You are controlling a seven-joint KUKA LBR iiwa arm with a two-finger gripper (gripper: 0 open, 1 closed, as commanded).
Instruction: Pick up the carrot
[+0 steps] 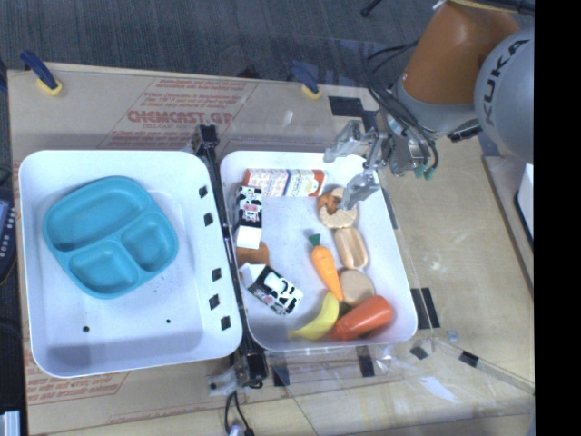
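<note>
Gripper (356, 189) hovers at the upper right corner of the right white bin (399, 271); finger state cannot be determined. Small orange plastic carrot (325, 272) lies mid-bin, untouched, apart from the gripper. Approach, descent and grasp remain outstanding.

Arm enters from the right, gripper (356, 189) hanging over the top right corner of the right bin (300, 330), fingers spread, nothing between them, just above a small brown-and-tan toy (336, 209). Carrot (326, 269) lies mid-bin, green top toward the far side, with a hot dog (350, 247) just to its right, a banana (318, 319) and a red pepper (365, 317) at its near end. Left bin (54, 352) holds a blue divided plate (109, 234).
</note>
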